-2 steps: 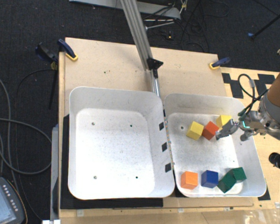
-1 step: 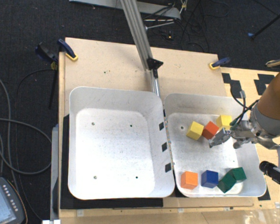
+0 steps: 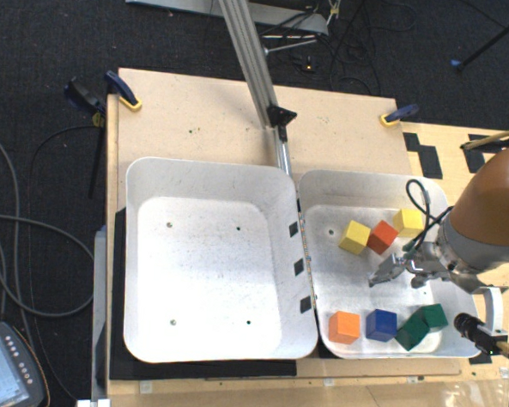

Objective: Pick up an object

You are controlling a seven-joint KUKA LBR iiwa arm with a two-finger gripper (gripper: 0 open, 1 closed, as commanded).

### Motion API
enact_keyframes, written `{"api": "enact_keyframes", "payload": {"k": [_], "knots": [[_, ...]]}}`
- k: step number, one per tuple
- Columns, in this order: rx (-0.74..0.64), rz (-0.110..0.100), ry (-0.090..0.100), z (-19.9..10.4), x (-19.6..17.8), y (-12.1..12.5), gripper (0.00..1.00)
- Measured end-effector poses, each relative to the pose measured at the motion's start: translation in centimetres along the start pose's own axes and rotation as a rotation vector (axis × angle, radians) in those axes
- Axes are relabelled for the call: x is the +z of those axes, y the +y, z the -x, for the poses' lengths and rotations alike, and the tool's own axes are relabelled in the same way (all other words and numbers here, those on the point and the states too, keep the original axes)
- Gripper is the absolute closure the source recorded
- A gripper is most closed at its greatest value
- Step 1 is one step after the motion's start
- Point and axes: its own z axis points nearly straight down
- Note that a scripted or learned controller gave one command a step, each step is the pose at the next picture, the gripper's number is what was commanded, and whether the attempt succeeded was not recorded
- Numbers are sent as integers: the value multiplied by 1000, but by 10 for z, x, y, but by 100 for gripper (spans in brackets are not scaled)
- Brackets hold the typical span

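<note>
you saw the pincer low over the right bin, near its middle, its metal fingers pointing toward the left of the view. the fingers were small and blurred against the white floor, so you could not tell whether they were spread or pressed together, and nothing showed between them. the wrist behind it was a tangle of grey housing and black cable, and the arm was cut off by the right edge of the view, hiding part of the bin's right wall.

just above and left of the pincer lay a red-orange block, turned so its corners pointed up and down the view, touching a yellow block on its left. a second yellow block sat up and to the right of the red-orange one, partly behind the cable loop. all three looked like small cubes, so none had a clear long axis.

along the bin's near edge you had an orange block, a blue block beside it, and two green blocks pressed together; where one green block ended and the other began was hard to make out.

the left bin stood beside it, walls touching, both on the pale worktop.
</note>
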Motion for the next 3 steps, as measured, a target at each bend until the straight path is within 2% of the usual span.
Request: {"api": "enact_keyframes", "payload": {"k": [1,2,3], "knots": [[-1,5,-2,0,31,0,0],[-1,9,-2,0,19,1,100],[-5,12,-3,-4,-27,9,100]]}}
